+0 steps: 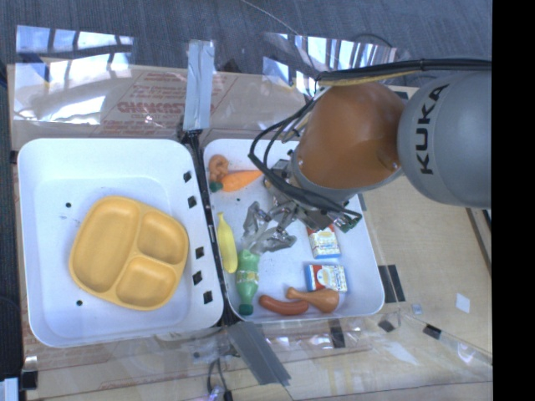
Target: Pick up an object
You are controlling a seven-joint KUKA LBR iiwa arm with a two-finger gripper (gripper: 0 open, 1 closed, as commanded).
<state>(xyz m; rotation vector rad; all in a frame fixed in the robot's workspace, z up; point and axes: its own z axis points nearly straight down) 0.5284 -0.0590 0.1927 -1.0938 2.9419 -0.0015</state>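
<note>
The right bin [368,257] holds several toy foods. An orange carrot [240,180] lies at its far left corner, a yellow banana [226,242] runs along its left wall, and a green bottle [247,276] lies just below that. A red sausage [282,306] and a brown drumstick [318,297] rest at the near edge. Two small boxes [324,242] [328,276] sit towards the right. My gripper [267,228] hangs over the bin's middle, just above and right of the green bottle's top. It is open, with nothing between its fingers.
The left bin [42,224] holds a yellow divided plate [128,251]. The arm's orange band [347,136] and grey body [447,136] cover the right bin's far right part. A taped divider [201,215] separates the bins.
</note>
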